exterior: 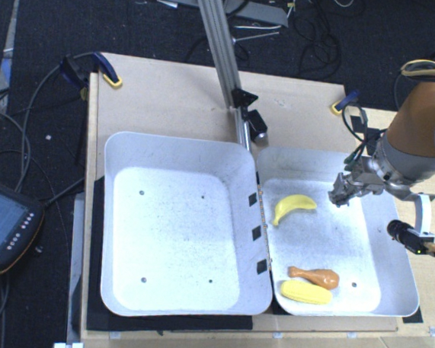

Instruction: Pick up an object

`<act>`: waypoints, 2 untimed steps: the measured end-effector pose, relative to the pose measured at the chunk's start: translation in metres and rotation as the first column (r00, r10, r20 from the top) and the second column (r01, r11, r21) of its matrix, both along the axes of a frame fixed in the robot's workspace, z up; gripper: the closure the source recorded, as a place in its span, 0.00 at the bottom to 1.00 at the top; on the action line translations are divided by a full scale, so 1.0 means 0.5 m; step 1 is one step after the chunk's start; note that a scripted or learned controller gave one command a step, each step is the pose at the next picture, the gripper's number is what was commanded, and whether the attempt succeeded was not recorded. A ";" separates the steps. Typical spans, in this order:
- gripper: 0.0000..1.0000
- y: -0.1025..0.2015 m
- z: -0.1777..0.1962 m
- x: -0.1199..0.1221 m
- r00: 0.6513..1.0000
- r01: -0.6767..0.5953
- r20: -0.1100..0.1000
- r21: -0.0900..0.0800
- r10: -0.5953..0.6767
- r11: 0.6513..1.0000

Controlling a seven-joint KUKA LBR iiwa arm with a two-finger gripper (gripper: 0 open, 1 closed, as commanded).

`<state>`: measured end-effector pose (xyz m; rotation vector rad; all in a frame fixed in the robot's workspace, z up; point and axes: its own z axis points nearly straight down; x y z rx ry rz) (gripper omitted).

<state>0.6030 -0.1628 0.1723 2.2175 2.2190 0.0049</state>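
A yellow banana (pixel 294 207) lies in the upper left part of the right bin (pixel 392 263). Near that bin's front edge rest a brown drumstick-shaped piece (pixel 315 276) and, just below it, a yellow oblong piece (pixel 305 293). My gripper (pixel 340 195) hangs over the right bin's back area, a short way to the right of the banana and slightly above its level in the view. Nothing shows between its dark fingers.
The left bin (pixel 123 199) sits beside the right one, their rims meeting at a row of black clips (pixel 258 231). A slanted metal pole (pixel 222 47) with a black mount rises behind the bins. Yellow clamps (pixel 110 76) grip the bench's back corners.
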 end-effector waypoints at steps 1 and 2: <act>1.00 0.013 0.093 -0.009 1.000 0.000 -0.001 0.000 0.000 1.000; 1.00 -0.001 0.211 0.000 1.000 0.000 0.000 0.000 0.000 1.000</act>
